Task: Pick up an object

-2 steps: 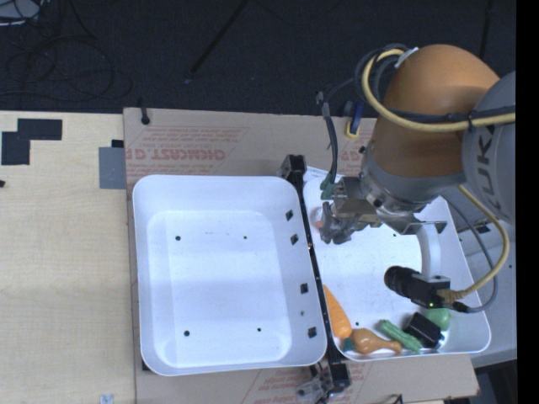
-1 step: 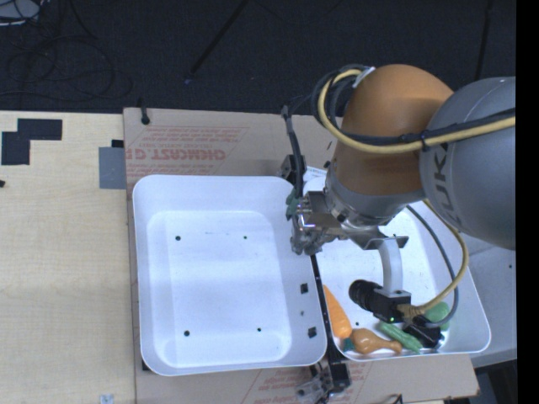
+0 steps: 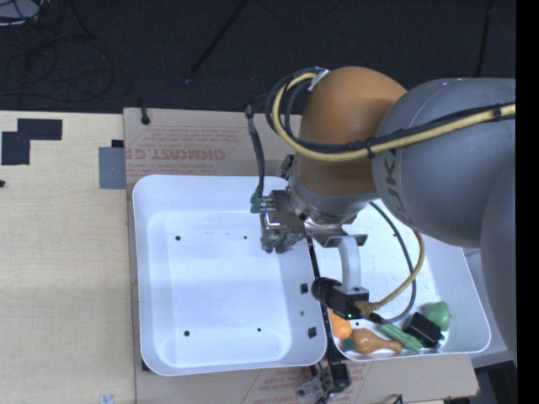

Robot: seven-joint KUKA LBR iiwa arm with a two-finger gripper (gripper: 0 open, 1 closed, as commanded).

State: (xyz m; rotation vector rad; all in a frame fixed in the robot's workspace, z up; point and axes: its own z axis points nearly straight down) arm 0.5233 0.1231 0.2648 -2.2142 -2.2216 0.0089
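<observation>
While hand [image 3: 276, 236] hangs at left bin [image 3: 140, 259] edge, toys [image 3: 367, 341] cornered

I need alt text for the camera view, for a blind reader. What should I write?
A grey robot arm with an orange band reaches in from the right, its gripper over the right side of the left white bin. An orange object and a green object lie in the right bin's near corner.

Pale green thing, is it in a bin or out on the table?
In: the pale green thing lies inside the right bin, by its near corner.
</observation>
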